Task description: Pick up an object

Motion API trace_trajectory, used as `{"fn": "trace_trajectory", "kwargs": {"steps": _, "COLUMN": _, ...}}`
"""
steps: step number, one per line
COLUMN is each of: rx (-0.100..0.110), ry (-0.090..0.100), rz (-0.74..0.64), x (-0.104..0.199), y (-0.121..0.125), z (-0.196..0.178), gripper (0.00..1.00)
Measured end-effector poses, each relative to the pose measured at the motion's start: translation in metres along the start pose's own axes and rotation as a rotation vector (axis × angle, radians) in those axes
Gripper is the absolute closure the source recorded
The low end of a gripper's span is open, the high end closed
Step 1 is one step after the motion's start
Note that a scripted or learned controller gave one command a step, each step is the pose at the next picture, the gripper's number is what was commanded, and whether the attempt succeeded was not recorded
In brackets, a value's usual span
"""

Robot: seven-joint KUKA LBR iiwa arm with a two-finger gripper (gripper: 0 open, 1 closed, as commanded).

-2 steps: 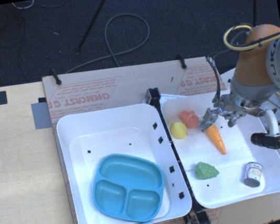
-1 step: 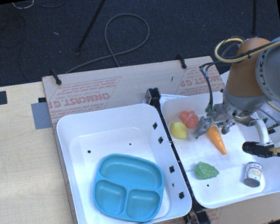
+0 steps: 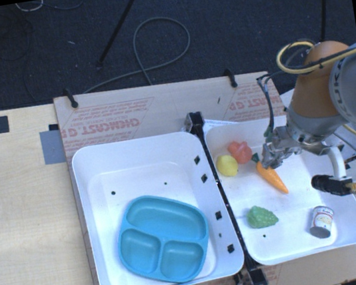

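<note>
The right bin (image 3: pixel 355 232) holds a yellow lemon-like toy (image 3: pixel 227 165), a pink toy (image 3: pixel 240 151), an orange carrot (image 3: pixel 273 178), a green leafy toy (image 3: pixel 262 216) and a small white can (image 3: pixel 321 221). My gripper (image 3: pixel 271 156) hangs low over the carrot's upper end, right of the pink toy. From this angle the fingers are too dark and small to read.
The left bin (image 3: pixel 94 166) carries a blue divided tray (image 3: pixel 163 237). A black divider (image 3: pixel 214 186) runs between the two bins. Cardboard (image 3: pixel 126 116) lies under both. Cables and a black fitting (image 3: pixel 333 183) sit at the arm's right side.
</note>
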State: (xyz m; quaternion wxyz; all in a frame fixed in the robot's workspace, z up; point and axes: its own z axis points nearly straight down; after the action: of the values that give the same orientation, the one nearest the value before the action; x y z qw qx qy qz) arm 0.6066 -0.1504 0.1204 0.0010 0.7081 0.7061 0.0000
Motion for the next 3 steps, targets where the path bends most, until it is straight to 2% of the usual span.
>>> {"fn": "trace_trajectory", "kwargs": {"steps": 1, "rx": -0.002, "ry": 0.001, "rz": -0.004, "x": 0.002, "y": 0.007, "z": -0.062, "gripper": 1.0}}
{"fn": "trace_trajectory", "kwargs": {"steps": 2, "rx": 0.001, "ry": 0.001, "rz": -0.004, "x": 0.0, "y": 0.007, "z": -0.081, "gripper": 1.0}}
{"fn": "trace_trajectory", "kwargs": {"steps": 3, "rx": 0.005, "ry": 0.004, "rz": -0.007, "x": 0.046, "y": 0.004, "z": -0.078, "gripper": 1.0}}
